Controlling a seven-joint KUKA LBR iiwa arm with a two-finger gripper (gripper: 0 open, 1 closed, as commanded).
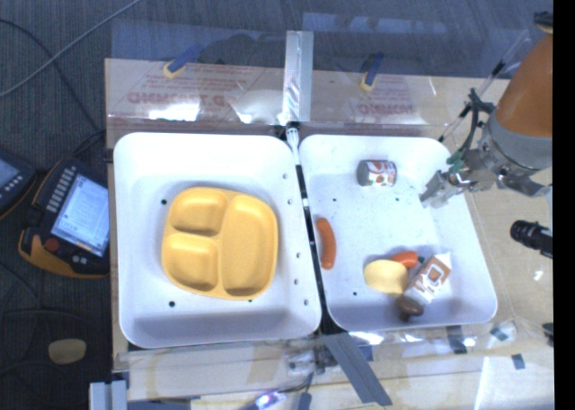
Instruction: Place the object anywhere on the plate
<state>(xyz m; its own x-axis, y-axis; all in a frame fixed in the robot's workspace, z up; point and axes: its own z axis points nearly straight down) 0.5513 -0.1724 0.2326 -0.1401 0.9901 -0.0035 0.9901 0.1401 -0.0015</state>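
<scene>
My gripper (442, 185) hangs at the right bin's (467, 305) far right edge, near the can (376, 173); how wide it is, I cannot tell.

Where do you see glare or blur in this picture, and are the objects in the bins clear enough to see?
Camera view: glare whitens the clear sheet behind the bins; the yellow plate and small can are sharp enough; the gripper is soft, its details hard to read; shadows are weak under even light.

We see the grey arm (526, 120) with its orange band reaching in from the right, its gripper (440, 191) tilted down-left.
</scene>
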